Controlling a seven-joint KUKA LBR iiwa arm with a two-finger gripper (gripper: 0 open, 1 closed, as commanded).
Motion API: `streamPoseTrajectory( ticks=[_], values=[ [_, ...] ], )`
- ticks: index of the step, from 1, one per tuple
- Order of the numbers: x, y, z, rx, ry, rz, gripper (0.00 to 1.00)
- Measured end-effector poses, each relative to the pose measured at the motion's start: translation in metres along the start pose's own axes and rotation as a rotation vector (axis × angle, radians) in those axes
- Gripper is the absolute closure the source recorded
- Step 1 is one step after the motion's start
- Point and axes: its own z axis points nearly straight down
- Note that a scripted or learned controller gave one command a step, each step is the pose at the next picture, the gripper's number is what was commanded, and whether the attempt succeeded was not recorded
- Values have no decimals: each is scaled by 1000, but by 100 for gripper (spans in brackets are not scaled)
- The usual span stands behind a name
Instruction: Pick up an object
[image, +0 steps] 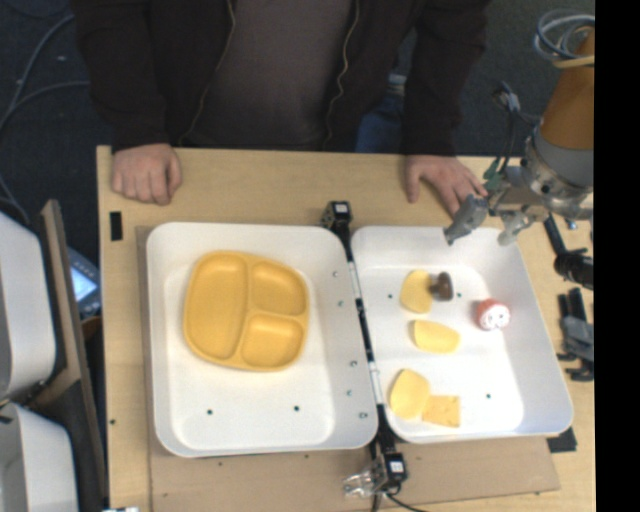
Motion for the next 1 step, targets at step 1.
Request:
streamPoseTrajectory(
  ticks=[1],
  values=[
    [18, 53, -18, -1, 0, -2, 0]
  ],
)
